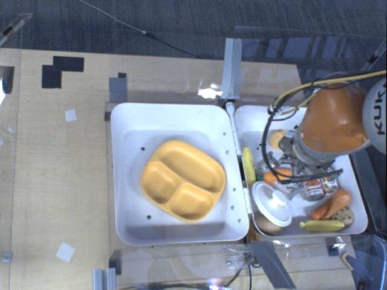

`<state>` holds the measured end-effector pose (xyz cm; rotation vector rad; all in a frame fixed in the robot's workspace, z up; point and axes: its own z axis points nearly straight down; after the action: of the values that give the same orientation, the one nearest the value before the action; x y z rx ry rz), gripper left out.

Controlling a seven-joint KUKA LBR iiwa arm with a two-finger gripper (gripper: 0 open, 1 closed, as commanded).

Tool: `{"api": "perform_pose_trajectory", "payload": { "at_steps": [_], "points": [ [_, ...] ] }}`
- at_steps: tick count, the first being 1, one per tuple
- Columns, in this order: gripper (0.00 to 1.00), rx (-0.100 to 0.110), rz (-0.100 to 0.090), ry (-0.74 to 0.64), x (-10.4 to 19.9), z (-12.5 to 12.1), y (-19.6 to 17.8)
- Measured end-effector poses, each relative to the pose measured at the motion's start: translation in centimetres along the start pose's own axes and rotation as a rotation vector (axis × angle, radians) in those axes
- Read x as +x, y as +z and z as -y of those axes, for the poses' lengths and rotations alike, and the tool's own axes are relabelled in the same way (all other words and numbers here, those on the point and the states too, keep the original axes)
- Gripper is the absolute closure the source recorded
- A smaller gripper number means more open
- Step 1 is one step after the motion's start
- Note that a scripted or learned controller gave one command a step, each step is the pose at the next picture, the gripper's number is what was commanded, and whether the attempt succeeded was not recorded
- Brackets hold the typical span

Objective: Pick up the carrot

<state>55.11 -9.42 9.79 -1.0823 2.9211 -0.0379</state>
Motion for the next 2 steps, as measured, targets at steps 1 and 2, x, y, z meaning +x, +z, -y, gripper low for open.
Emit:
{"api": "perform_pose_trajectory", "payload": {
  "at_steps": [1, 2],
  "points": [
    [0.0, -0.004, -0.002, 0.367, -0.4, -0.1, 0.1],
    [0.0, -0.011, -0.009, 0.497, -1.6, 1.1, 0.2]
  ]
}}
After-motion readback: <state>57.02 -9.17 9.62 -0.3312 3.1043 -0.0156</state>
